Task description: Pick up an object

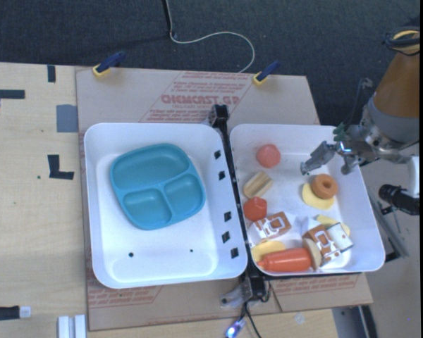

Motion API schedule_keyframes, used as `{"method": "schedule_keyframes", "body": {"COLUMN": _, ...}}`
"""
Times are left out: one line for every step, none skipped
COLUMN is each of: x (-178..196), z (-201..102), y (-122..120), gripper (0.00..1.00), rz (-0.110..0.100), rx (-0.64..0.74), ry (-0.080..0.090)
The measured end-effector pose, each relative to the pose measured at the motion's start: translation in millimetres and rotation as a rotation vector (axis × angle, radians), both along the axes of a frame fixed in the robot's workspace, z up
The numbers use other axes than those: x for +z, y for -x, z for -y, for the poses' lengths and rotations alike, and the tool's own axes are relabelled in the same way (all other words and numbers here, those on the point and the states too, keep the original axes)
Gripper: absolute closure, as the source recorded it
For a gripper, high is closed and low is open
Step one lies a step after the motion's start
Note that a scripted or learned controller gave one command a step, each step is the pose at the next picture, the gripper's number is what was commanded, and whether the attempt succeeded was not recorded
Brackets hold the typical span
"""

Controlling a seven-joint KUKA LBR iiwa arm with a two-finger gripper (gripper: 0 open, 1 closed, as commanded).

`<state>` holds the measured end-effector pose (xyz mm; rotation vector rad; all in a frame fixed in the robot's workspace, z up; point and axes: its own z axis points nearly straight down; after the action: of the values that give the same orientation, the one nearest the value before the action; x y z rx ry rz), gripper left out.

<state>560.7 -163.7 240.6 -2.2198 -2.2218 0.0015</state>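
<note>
My gripper (328, 165) hangs over the upper right part of the right bin (370, 210), its two grey fingers spread open with nothing between them. Just below it an orange donut (325, 186) lies on a pale yellow disc (313, 197). Further left in this bin are a pink-red ball (268, 155), a tan bread roll (257, 184) and a small red piece (255, 208). Along the bin's near side lie two orange-and-white toys (273, 225) (328, 241), a yellow banana (267, 247) and a red-orange sausage shape (289, 260).
The left bin (102, 245) holds a blue divided plate (157, 185). A black clip strip (229, 189) runs along the ridge between the bins. The arm's orange band (402, 83) rises at the right edge. A thin cable (218, 37) loops behind the bins.
</note>
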Motion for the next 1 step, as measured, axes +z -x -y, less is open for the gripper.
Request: {"method": "schedule_keyframes", "body": {"x": 9.7, "z": -76.4, "y": 5.9, "gripper": 0.0, "rz": -0.001, "rx": 0.007, "ry": -0.003}}
